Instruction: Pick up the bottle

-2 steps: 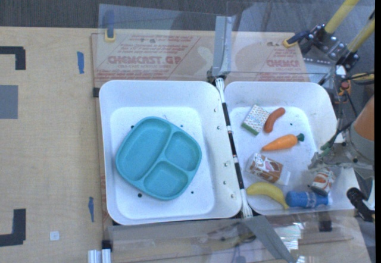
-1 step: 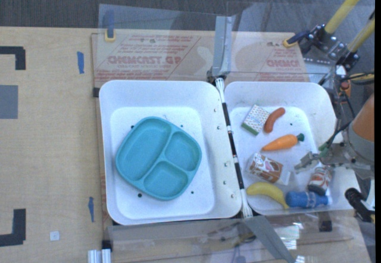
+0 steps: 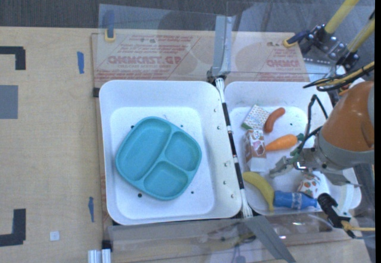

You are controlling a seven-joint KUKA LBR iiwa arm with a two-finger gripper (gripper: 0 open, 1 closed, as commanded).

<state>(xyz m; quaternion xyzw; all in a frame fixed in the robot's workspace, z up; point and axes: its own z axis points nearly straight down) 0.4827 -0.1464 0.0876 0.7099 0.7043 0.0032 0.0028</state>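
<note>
From my remote station I saw the grey arm with its orange band (image 3: 352,120) reaching in from the right over the right-hand shallow white bin (image 3: 237,96), its wrist bent down toward the bin's near half. The two-finger gripper (image 3: 290,163) hung over the middle of that bin, just above the clutter, and I could not tell from the view how it was set; nothing showed gripped in it. The blue plastic bottle (image 3: 293,200) lay on its side near the front edge of the right bin, just below the gripper and apart from it. A yellow banana (image 3: 262,187) curved beside the bottle's left end, touching or nearly so. Farther back lay an orange carrot (image 3: 281,143), an orange-red sausage (image 3: 274,119), a small patterned white carton (image 3: 256,116) and a reddish printed packet (image 3: 256,144). A small white-and-red printed object (image 3: 309,185) sat partly under the wrist, close to the bottle. The left-hand shallow white bin (image 3: 113,101) held a turquoise three-compartment tray (image 3: 158,157), lying flat and turned at an angle.
</note>
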